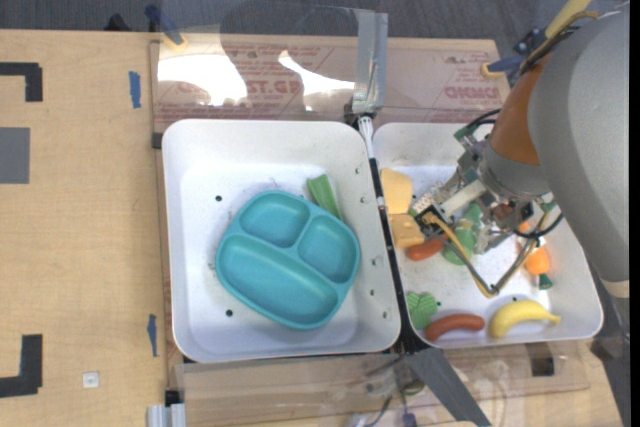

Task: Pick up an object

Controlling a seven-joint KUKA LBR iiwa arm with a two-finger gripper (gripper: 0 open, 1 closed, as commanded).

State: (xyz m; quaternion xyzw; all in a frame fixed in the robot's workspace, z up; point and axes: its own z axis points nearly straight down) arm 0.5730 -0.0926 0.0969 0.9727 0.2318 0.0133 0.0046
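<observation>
My gripper [492,229] hangs low over the middle of the right bin [580,315], under the grey arm with its orange band. Toy food lies around it. Left of it are two yellow cheese pieces [398,191] [406,232], a small red sausage [424,250] and a green piece [455,254]. An orange piece [539,261] lies just right of the gripper. Along the bin's front lie a banana [522,316], a larger red sausage [455,324] and a leafy green piece [420,303]. Nothing visibly sits in the gripper.
The left bin [190,215] holds a teal divided plate [289,258] with a green stick [323,194] at its upper right edge. A divider wall [380,215] separates the bins. Cardboard [260,75] stands behind them.
</observation>
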